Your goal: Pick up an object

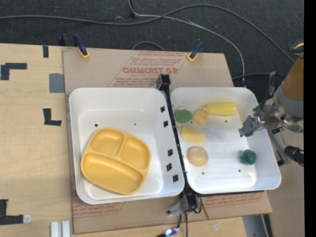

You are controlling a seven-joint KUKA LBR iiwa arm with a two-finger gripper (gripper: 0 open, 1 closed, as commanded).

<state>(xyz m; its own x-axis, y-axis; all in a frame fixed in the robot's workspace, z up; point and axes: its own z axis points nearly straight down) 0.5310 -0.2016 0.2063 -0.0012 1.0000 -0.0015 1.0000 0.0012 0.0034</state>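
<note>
I see the gripper [248,128] at the right side of the frame, hanging over the right rim of the right bin [222,181]. From this slant I can make out dark finger parts pointing left and down, but I cannot tell how far apart they stand, and I see nothing between them. No object touches the gripper as far as I can judge.

The nearest piece is a small teal object [248,157], low on the right of that bin, just below the gripper and apart from it. Further left in the same bin I see a long yellow piece [220,108] near the top, with a small yellow block [200,116] touching its left end. A green knobbly piece [182,115] sits just left of that block, by the divider. Below them lies a pale yellow oval piece [192,134], and below that a cream round piece [197,156].

The left bin [79,102] holds a yellow divided plate [115,160], lying flat in its lower half.
</note>
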